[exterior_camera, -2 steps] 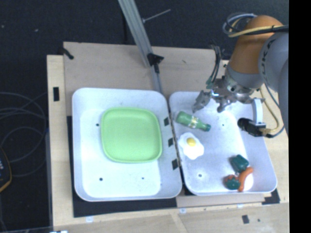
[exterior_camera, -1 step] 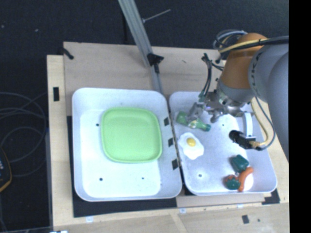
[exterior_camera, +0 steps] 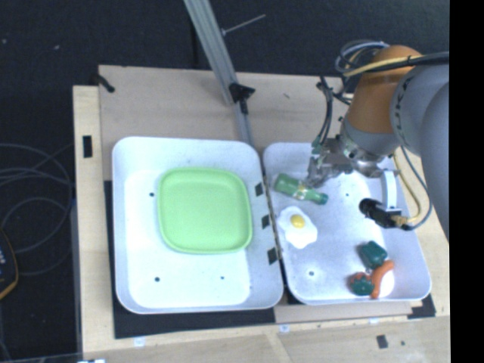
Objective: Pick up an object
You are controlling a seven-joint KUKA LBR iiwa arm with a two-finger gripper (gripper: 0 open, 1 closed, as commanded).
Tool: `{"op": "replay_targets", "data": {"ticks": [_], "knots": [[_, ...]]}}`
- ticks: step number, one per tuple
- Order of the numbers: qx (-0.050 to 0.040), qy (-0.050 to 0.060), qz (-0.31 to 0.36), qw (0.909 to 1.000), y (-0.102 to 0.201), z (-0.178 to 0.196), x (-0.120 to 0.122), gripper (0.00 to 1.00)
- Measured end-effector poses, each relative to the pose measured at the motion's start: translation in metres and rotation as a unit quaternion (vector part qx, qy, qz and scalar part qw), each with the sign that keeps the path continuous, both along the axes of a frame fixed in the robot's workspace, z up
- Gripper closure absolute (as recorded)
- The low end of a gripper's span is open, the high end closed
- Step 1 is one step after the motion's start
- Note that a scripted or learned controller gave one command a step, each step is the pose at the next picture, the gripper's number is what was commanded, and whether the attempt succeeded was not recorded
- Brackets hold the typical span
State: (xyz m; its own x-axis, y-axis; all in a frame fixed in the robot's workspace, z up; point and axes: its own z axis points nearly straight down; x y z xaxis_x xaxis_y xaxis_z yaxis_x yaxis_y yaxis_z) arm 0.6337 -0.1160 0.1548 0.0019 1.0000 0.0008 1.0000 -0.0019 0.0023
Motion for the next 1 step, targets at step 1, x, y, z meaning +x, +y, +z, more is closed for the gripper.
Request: {"op": "replay_targets", "data": {"ticks": [1], "knots": [[-0.0005, -0.001, 0.001, 1.0000, -0.0015, 0.0434, 0.0049, 1.00]]}}
